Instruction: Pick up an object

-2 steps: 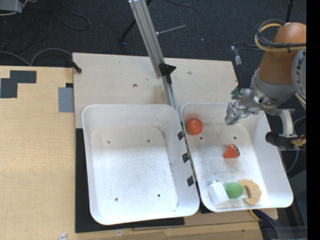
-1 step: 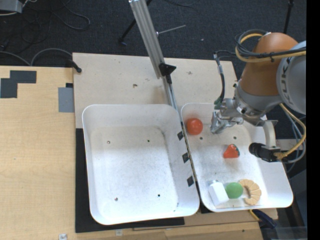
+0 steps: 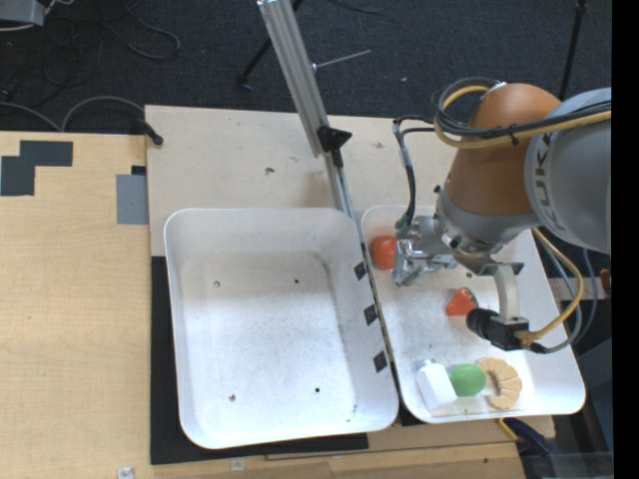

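The arm reaches in from 3 o'clock and its tool point(image 3: 407, 265) hangs low over the right bin point(image 3: 569, 392), at that bin's 10 o'clock corner. Whether the tool is released or clenched I cannot tell; the wrist body hides its tips, and nothing shows between them.

Nearest candidate is an orange-red ball point(image 3: 382, 251), just beside the tool at its 9 o'clock and close against the bin's left wall. A small red piece point(image 3: 459, 302) lies near, at the tool's 4 o'clock. At the bin's 6 o'clock edge a white block point(image 3: 433, 384), a green ball point(image 3: 466, 378) and a tan ridged cookie-like piece point(image 3: 502, 381) sit bunched, touching one another. The left bin point(image 3: 190, 230) lies beside it on the worktop point(image 3: 230, 158).

The risk, as I judge it: the ball sits so near the wall that a descending tip could strike the rim, or nudge the round ball so it rolls away before the close. An off-centre close would squeeze it out sideways.
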`<state>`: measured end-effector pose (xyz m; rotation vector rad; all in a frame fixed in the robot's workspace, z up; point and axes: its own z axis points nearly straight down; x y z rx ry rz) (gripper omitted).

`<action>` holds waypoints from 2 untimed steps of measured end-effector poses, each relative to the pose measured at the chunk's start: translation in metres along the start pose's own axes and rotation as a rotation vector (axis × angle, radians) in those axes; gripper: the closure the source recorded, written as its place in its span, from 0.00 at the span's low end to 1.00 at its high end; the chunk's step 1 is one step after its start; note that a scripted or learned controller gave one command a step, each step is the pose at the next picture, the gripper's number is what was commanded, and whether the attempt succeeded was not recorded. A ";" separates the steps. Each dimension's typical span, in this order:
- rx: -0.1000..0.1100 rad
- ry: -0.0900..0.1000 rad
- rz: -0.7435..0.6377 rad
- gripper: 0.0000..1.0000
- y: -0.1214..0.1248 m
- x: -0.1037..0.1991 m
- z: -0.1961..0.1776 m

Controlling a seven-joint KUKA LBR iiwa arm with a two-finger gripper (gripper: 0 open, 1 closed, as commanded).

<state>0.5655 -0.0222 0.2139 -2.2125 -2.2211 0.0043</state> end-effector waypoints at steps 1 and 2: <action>-0.001 0.000 -0.001 1.00 -0.023 0.059 -0.007; 0.001 -0.001 -0.001 1.00 -0.041 0.109 -0.003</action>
